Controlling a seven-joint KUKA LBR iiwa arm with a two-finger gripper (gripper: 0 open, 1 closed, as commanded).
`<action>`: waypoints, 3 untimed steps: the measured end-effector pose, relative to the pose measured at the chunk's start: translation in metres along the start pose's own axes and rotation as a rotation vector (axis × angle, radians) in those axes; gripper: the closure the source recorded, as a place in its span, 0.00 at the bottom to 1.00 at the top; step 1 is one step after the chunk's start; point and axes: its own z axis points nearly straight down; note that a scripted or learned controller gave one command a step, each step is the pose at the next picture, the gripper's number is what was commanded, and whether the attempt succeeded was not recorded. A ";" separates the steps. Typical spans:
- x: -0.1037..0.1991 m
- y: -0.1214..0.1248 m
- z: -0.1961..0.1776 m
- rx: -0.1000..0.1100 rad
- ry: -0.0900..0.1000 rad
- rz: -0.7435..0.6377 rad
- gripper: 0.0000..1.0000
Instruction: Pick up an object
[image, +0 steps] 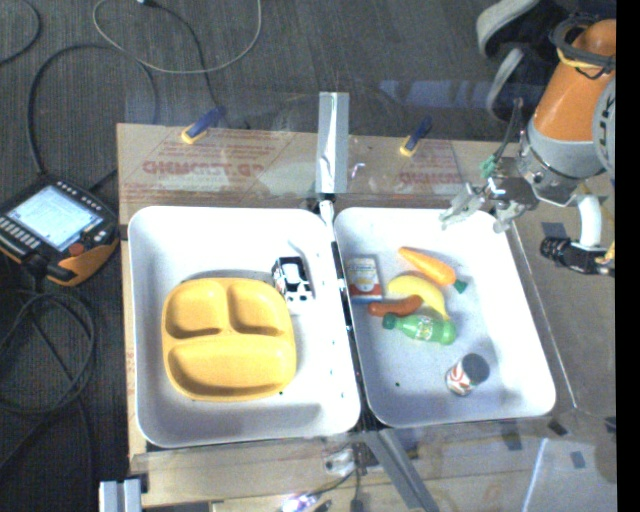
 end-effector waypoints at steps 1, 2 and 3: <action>0.013 -0.008 0.139 -0.002 -0.006 0.088 0.00; 0.013 -0.010 0.134 0.007 -0.004 0.087 1.00; 0.020 -0.039 0.013 0.000 -0.005 0.346 1.00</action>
